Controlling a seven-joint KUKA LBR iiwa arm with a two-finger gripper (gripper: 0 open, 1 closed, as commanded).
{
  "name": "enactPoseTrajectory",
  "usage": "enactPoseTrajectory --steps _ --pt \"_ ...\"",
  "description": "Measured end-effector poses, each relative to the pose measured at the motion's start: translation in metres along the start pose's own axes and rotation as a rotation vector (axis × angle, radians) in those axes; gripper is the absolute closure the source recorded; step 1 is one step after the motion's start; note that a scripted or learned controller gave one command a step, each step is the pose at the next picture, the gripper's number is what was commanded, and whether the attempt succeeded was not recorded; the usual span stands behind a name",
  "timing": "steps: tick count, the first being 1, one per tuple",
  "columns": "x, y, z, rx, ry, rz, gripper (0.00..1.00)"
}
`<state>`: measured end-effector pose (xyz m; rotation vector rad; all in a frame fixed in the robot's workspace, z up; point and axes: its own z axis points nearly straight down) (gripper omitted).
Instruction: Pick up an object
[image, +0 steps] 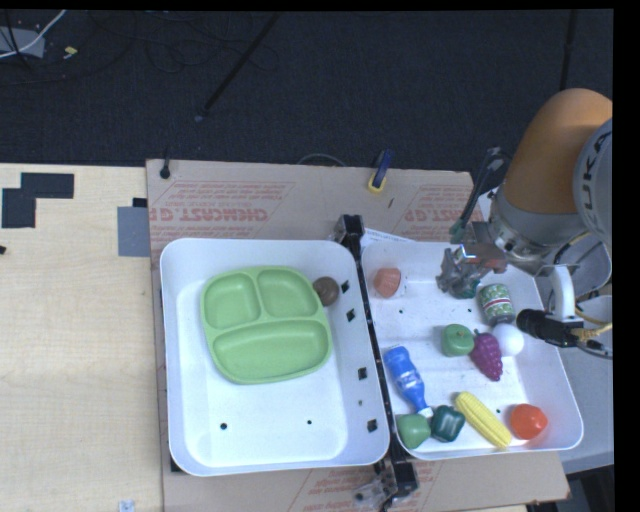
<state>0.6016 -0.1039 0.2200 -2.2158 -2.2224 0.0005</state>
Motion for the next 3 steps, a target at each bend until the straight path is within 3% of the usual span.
enactPoseTrajectory --steps 1,2,3 --pt "0.046 0.01 0.003 -0.001 0.0 0.0 1.0" --pt "0.095 0.003 0.005 0.002 0.001 0.0 1.0" --pt "0.147 0.008 -0.014 -0.002 0.001 -0.001 1.0"
